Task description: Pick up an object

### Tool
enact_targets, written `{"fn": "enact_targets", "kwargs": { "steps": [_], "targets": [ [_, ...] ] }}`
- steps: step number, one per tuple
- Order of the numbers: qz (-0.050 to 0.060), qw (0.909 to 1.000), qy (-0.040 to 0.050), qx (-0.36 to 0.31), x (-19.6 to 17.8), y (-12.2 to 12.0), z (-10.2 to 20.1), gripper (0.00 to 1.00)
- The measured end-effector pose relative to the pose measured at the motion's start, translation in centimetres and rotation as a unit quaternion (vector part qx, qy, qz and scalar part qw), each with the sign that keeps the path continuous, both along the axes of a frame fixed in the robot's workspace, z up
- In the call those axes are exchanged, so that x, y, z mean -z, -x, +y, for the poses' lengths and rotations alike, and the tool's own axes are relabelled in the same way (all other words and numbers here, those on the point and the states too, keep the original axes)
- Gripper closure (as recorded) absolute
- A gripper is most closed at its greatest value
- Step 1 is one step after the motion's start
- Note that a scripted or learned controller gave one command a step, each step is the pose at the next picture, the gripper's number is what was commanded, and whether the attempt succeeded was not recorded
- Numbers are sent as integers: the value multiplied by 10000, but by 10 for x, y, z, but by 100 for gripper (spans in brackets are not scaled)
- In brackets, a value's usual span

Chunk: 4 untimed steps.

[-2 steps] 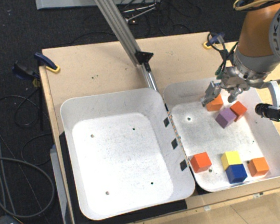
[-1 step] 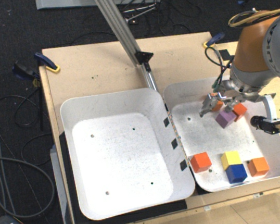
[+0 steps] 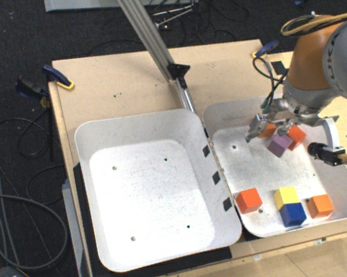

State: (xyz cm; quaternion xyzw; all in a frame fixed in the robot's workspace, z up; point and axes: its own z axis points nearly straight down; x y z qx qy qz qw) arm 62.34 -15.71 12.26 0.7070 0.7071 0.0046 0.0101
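Blocks sit in the right bin (image 3: 334,161), and the gripper (image 3: 270,127) hangs low over three of them near that bin's far side: a purple block (image 3: 279,144), an orange-red block (image 3: 296,135) touching it on the right, and a smaller orange piece (image 3: 266,130) tucked right under the metal of the tool. Whether the tool is released or clenched cannot be told from this slant; its own body hides the tips, and no block can be seen held in it.

To do this step well, I judge the tool should settle on one block only. The three crowd together, so a descent between them risks wedging or nudging rather than closing on two flat faces. The purple block, tilted off square, would want the wrist turned to match its sides.

Along the near edge of the same bin lie easier targets: an orange cube (image 3: 248,199) standing alone, a yellow cube (image 3: 286,197) touching a blue cube (image 3: 292,214), and another orange cube (image 3: 320,206) just beside them. All look like small, hard, matt cubes with crisp edges. Both bins are shallow white trays with rounded corners and speckled floors; the left bin (image 3: 98,198) rests beside the right on a pale wooden bench (image 3: 119,84).
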Motion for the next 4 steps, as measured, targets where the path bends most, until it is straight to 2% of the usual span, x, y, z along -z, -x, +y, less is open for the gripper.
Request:
{"fn": "enact_targets", "kwargs": {
  "steps": [1,2,3,4],
  "targets": [
    [-7,10000,10,5,-8,0,-1,100],
    [76,10000,-32,-9,-51,0,1,100],
    [65,10000,-25,-7,-114,-3,-6,100],
    [78,10000,-30,-10,-140,-4,-6,100]
  ]
}}
